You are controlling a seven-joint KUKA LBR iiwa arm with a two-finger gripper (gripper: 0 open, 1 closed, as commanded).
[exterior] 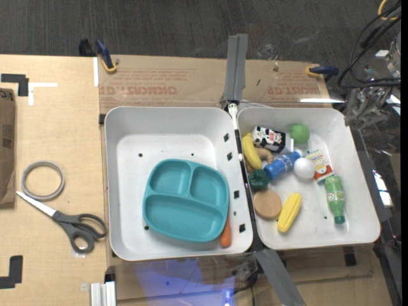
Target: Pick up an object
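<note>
Two white bins are seen side by side. In the left bin [121, 145] a blue-green plate [186, 199] with three parts is laid flat, and a small orange carrot [225, 236] is tucked just beside its right edge. The toys to be picked are piled in the right bin [357, 171]. A yellow banana [251, 152] is laid along its left wall, with a black and white toy [268, 138] and a green ball [299, 133] near the back. A blue bottle [282, 166] is touched by a white ball [303, 167]. A green bottle [335, 198], a yellow corn cob [289, 211] and a tan round disc [267, 204] are found nearer the front. Scissors [64, 220] and a tape ring [43, 179] are left on the bench.
</note>
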